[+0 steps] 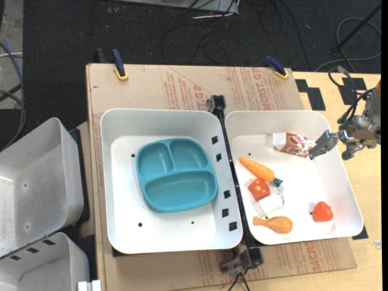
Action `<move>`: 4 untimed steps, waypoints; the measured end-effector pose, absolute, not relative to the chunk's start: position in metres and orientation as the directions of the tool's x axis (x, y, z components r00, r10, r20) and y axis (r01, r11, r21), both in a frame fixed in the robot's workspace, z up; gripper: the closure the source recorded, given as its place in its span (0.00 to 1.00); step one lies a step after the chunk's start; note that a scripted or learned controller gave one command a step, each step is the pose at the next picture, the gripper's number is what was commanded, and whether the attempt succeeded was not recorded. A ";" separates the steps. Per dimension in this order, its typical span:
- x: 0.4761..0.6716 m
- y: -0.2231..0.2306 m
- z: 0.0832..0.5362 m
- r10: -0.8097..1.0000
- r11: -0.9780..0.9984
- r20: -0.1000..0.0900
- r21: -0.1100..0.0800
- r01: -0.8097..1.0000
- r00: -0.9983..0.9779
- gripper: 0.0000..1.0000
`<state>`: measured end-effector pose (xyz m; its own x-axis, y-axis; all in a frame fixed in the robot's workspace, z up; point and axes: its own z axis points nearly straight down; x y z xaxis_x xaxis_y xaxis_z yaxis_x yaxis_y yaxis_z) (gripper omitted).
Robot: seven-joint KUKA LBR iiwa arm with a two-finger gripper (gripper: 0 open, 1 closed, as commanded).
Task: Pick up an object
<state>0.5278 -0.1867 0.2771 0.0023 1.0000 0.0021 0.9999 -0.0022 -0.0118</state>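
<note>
Gripper (335, 144) at right bin's (350, 187) far edge, fingers spread apart, holding nothing, just beside brown packet (295, 143).

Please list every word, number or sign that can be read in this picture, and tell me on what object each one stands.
Red print runs across the cardboard sheet under the two bins, upside down and too faint to read.
The brown and white packet in the right bin carries markings too small to read.
No other text is legible.

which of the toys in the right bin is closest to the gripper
The brown and white packet at the bin's top, just left of the gripper; the others lie lower.
</note>
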 end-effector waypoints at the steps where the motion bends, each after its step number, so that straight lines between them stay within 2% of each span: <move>1: 0.530 -0.186 0.283 1.000 0.001 0.000 -0.001 1.000 -0.001 0.00; 2: 0.522 -0.186 0.222 1.000 -0.003 0.001 -0.005 1.000 0.003 0.00; 3: 0.528 -0.180 0.175 1.000 -0.001 0.001 -0.004 1.000 0.001 0.00; 4: 0.518 -0.183 0.124 1.000 -0.003 0.001 -0.005 1.000 0.003 0.00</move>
<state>0.5178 -0.1827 0.1236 0.0029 1.0000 0.0012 1.0000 -0.0029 -0.0053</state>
